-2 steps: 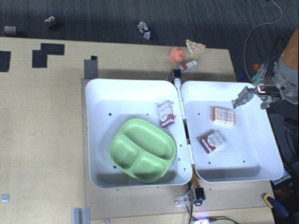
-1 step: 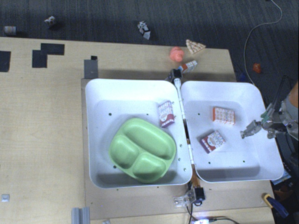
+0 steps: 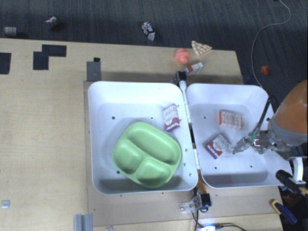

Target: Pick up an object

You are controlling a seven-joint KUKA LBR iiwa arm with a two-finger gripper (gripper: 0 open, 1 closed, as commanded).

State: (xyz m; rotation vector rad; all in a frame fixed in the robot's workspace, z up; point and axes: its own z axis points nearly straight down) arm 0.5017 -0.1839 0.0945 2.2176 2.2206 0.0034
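Over the right bin (image 3: 211,97), the tool (image 3: 239,147) hangs just beside a small red-and-white packet (image 3: 217,145); whether it is apart or together cannot be told. An orange-printed packet (image 3: 230,119) lies nearby, and a green divided tray (image 3: 147,153) rests in the left bin (image 3: 103,129).

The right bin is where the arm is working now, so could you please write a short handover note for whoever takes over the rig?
Gripper: low in the right bin, nothing visibly between its fingers.
Things: a red-and-white packet lies just left of it; an orange-patterned packet lies further back. The left bin holds a green divided tray and a small red-and-white packet.
Done: nothing lifted.
Left: grasp and lift one object.
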